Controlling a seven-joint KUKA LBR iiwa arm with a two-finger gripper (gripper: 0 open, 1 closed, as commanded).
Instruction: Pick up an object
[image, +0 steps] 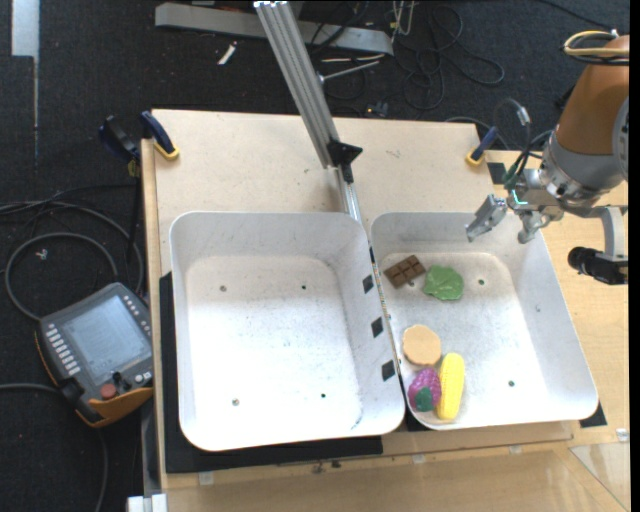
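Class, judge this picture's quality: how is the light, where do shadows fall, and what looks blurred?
Camera view: even, soft light; faint shadows beside the corn and cookie; both bins look bright white, without strong glare; the claw is slightly soft, the toys fairly sharp.

Count: two bins, five objects.
One left bin (200, 250), one right bin (560, 340); in the right: one brown block (405, 270), one green lump (443, 283), one tan disc (422, 345), one yellow corn (451, 385), one purple piece (424, 385).
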